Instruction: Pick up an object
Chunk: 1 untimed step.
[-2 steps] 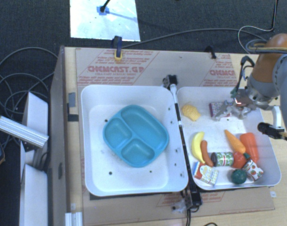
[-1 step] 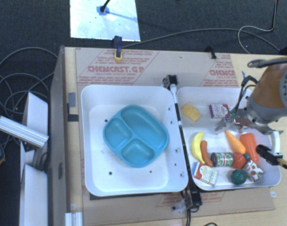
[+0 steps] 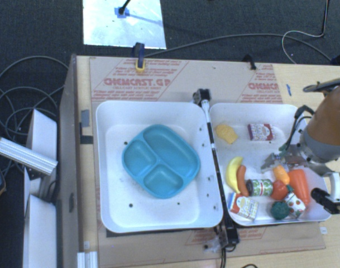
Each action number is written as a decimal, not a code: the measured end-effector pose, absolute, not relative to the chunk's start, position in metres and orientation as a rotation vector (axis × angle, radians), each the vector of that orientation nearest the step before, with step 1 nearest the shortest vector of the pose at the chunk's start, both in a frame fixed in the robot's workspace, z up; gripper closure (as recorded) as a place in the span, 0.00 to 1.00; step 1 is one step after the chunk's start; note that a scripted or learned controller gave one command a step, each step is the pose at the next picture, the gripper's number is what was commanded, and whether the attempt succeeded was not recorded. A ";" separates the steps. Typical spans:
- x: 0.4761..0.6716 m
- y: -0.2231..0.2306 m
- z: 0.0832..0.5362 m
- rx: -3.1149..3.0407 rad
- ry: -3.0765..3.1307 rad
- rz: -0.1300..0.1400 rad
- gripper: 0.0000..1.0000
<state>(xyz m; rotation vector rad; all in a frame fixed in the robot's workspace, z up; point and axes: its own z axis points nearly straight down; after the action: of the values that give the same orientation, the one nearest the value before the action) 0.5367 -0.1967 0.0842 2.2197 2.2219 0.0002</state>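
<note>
At the right of the frame we see the gripper [image 3: 277,162] low in the right bin [image 3: 253,111], fingers apart, just above an orange toy [image 3: 281,175].

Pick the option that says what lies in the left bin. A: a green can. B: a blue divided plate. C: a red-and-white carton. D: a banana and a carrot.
B: the blue divided plate lies alone in the left bin, while the food items crowd the right bin.
</note>
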 end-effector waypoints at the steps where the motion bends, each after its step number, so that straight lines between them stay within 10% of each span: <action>1: 0.538 -0.197 0.095 2.217 2.222 0.003 1.00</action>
<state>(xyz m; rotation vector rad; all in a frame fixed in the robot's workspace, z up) 0.5377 -0.1966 0.0949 2.2174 2.2217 0.0029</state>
